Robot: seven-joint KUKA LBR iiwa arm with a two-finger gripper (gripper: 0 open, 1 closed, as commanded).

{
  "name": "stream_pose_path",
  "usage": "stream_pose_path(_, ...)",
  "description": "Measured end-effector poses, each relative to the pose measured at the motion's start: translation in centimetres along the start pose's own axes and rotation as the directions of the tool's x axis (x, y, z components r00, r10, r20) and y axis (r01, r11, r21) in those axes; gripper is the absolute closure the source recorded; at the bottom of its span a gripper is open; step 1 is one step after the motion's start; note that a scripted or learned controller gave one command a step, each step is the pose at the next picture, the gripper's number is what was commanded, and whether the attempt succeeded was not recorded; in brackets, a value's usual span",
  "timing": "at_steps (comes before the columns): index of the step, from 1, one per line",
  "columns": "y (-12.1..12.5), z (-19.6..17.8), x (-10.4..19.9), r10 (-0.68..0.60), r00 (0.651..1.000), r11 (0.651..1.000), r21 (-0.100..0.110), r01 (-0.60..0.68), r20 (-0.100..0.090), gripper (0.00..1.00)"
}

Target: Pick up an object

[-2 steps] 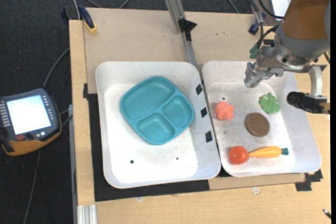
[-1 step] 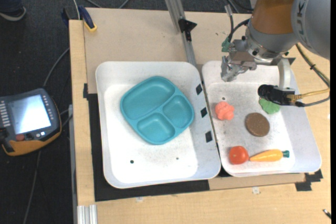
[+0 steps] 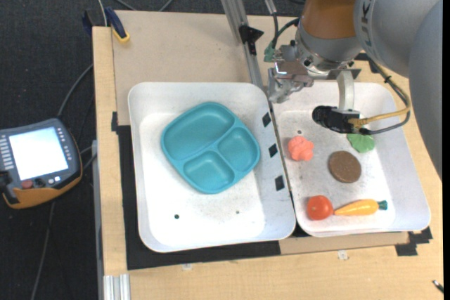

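The tool (image 3: 283,86) hangs at the upper left corner of the right bin (image 3: 394,175), just above the wall it shares with the left bin (image 3: 151,151). From this slant, I cannot tell whether it is open or closed, and nothing shows gripped in it.

The small things are scattered loosely in the right bin, apart from one another, which gives the tool room to come down on any one without knocking a neighbour. A pink lump (image 3: 300,148) lies near the bin's left wall, below the tool in the frame and the closest piece to it. A brown disc (image 3: 344,166) sits to the right of the lump, with a green piece (image 3: 362,142) just above and to the right of the disc. Along the lower edge, a red tomato (image 3: 319,207) and an orange carrot (image 3: 358,207) lie almost end to end.

The left bin holds one blue divided plate (image 3: 209,146), lying flat and turned at an angle; it is broad and low, probably a poor target.

Judging by position, the pink lump is the likeliest pick: the tool needs to shift down the frame and slightly right, away from the wall, before descending. Both bins rest on the pale tabletop (image 3: 176,46).
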State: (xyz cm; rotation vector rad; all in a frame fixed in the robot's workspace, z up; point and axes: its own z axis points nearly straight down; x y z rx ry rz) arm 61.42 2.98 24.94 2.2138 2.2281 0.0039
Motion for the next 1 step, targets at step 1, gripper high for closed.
stream_pose_path(1, 1.85, 0.66, 4.61, 0.001, 1.000, 1.000, 0.000, -0.001, 0.000, 1.00)
